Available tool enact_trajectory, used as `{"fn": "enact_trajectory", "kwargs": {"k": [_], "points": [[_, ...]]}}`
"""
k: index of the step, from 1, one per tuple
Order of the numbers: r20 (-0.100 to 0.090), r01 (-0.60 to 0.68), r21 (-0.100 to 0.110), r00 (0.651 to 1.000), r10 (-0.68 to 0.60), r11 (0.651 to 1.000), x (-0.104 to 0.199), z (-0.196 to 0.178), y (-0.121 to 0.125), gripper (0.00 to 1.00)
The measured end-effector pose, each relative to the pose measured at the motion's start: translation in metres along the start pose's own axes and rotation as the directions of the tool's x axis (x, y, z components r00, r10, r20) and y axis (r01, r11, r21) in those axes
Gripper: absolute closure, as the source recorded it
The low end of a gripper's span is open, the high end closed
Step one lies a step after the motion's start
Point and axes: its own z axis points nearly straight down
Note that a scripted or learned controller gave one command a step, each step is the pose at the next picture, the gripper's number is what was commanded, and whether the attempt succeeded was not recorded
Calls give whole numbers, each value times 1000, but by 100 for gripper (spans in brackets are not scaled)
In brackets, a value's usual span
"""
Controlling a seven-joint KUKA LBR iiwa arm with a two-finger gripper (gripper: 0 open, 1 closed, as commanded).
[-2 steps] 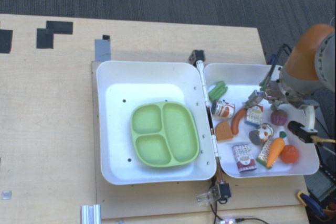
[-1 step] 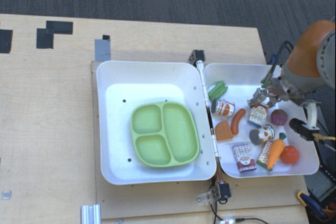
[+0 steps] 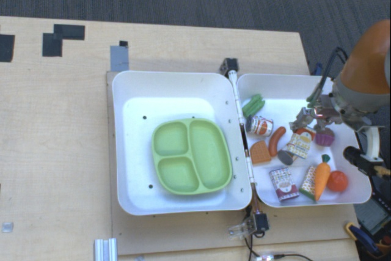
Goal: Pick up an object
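A green divided plate (image 3: 191, 156) lies in the left bin (image 3: 131, 131); the pincer (image 3: 307, 116) hovers over toy food in the right bin (image 3: 360, 192).

Bright, even light from overhead; the white bins (image 3: 183, 85) glare a bit, shadows stay soft, and the orange arm (image 3: 369, 61) looks blurred.

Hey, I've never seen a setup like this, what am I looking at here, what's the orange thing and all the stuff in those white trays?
One camera looks down on a wooden bench holding two white bins. The orange and grey shape at right is a robot arm; its claw hangs over the right bin, among the toys. That bin holds toy food: a green vegetable, a small can, a sausage, a carrot, a tomato and small packets. The left bin holds a green divided plate. I can't see anything gripped.
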Motion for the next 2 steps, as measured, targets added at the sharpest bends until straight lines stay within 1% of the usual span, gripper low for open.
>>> {"fn": "enact_trajectory", "kwargs": {"k": [1, 2], "points": [[-1, 0, 2, 1000, 0, 1000, 66, -23, -49, 100], [0, -1, 2, 1000, 1, 1000, 57, -25, -67, 100]]}}
